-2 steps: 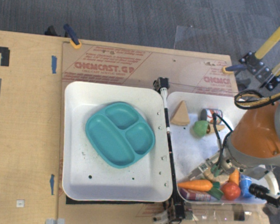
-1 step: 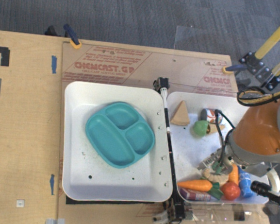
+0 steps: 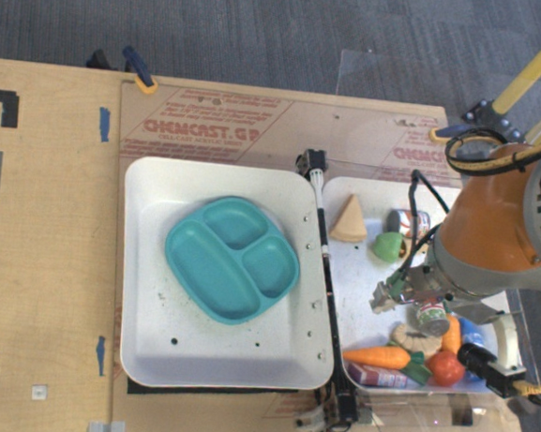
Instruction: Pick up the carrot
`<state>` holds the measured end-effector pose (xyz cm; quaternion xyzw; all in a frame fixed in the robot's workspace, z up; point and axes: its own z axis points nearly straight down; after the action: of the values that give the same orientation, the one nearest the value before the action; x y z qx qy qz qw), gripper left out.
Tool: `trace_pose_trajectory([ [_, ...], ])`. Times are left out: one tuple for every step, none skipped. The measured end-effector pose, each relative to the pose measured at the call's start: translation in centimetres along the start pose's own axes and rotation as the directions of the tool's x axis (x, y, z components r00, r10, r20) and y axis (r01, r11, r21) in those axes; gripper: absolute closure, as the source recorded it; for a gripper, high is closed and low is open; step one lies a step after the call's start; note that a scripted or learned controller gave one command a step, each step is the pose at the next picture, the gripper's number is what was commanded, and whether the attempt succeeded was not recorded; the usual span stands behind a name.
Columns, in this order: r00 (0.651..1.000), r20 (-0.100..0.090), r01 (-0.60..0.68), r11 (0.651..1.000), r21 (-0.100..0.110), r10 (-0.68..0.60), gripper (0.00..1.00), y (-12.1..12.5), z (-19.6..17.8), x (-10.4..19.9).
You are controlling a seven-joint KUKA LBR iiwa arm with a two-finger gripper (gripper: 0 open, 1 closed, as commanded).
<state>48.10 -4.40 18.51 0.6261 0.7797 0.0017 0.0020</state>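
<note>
Plainly, with the carrot (image 3: 379,357) lying flat along the near wall of the right bin (image 3: 360,265), touching the tomato (image 3: 445,369) at its green end, the claw (image 3: 388,296), hovering above it, open and empty, would best drop over its orange middle, fingers across its width.

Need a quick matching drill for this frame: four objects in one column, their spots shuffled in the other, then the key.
Things:
1. teal divided plastic plate
2. orange carrot with green top
3. tan wedge-shaped block
4. round red tomato

Places:
A. far end of the right bin, beside the divider
B. near edge of the right bin, lying flat
C. middle of the left bin
D. near right part of the right bin, right of the carrot's green top

Pairs: 1-C, 2-B, 3-A, 4-D
</note>
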Motion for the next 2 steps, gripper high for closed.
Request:
trace_pose_trajectory([
  [1.0,0.001,-0.001,1.0,0.003,0.001,0.0,-0.1,0.1,-0.1],
  [0.992,0.009,0.123,0.992,-0.006,-0.123,0.0,0.4,-18.4,-7.2],
])
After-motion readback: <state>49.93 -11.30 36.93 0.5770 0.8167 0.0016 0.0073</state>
